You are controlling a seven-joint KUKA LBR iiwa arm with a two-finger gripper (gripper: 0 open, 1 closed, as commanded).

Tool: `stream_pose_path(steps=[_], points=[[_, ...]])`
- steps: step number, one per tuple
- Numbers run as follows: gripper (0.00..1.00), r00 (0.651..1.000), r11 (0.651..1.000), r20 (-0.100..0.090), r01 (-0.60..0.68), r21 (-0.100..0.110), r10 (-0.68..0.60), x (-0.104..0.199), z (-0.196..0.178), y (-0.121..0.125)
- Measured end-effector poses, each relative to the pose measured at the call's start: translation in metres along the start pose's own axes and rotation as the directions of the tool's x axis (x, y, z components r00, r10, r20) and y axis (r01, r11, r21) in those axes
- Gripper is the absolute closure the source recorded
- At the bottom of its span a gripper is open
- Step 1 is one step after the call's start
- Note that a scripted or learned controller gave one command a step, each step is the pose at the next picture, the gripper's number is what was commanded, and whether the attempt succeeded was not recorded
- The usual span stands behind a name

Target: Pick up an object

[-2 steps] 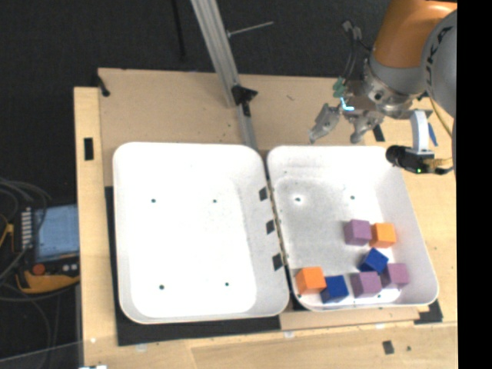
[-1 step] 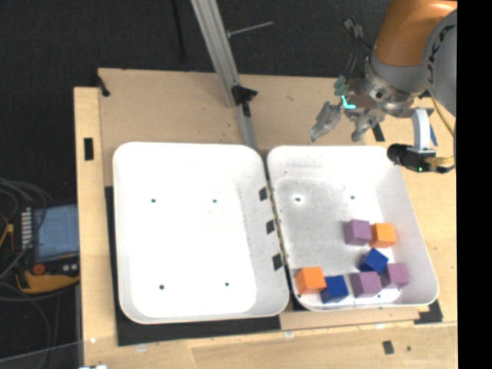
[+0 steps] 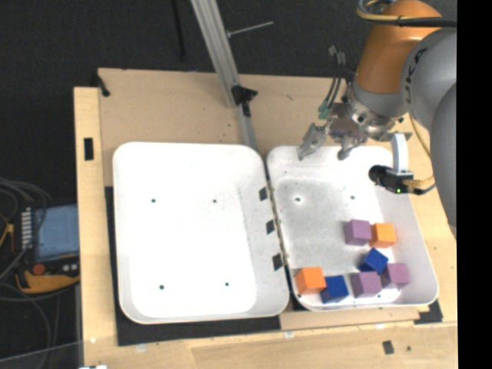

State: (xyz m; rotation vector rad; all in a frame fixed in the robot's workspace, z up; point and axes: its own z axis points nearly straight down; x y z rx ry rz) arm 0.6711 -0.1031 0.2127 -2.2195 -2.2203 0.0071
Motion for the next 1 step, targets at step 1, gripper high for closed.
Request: stream_pose_path(steps=[1], points=[[0.0,1.0,1.0,0.0,-0.002,0.0,0.002,-0.001,0.0473,-0.0094]])
